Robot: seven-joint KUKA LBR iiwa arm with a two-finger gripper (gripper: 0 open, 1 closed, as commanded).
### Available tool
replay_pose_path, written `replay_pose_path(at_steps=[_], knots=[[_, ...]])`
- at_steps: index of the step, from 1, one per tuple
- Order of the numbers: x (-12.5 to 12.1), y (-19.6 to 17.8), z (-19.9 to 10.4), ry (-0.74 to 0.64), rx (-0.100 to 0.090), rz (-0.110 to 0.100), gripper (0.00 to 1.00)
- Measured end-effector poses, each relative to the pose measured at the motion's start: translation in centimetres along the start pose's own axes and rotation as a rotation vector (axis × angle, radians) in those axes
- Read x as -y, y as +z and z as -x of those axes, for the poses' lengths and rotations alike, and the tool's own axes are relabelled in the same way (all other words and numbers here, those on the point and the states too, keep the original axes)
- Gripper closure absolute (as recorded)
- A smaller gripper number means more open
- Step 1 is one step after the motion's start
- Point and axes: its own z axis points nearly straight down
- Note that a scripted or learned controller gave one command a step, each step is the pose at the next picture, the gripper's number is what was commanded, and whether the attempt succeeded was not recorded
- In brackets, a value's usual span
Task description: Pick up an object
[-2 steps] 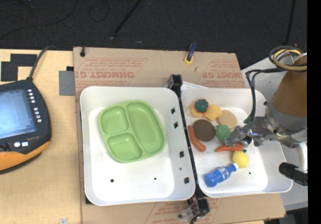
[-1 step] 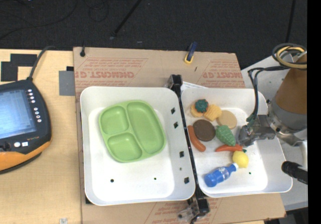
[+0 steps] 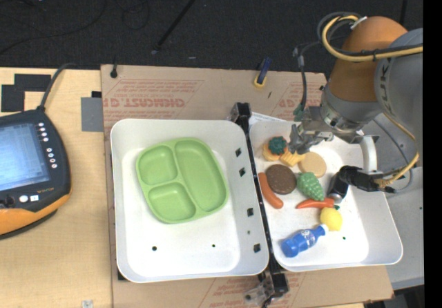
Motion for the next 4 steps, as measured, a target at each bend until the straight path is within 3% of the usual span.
replay_pose_path(at_steps=[1, 2, 3, 4], knots=[[0.1, 1.4, -11.4, -0.002, -0.003, -0.009, 1.00], [2.2, -15.7, -16.1, 0.002, -0.003, 0.010, 1.00], [4.9, -21.5, -23.2, 0.001, -0.001, -0.002, 1.00], [5.7, -5.1, -23.5, 0.008, 0.007, -0.025, 1.00]])
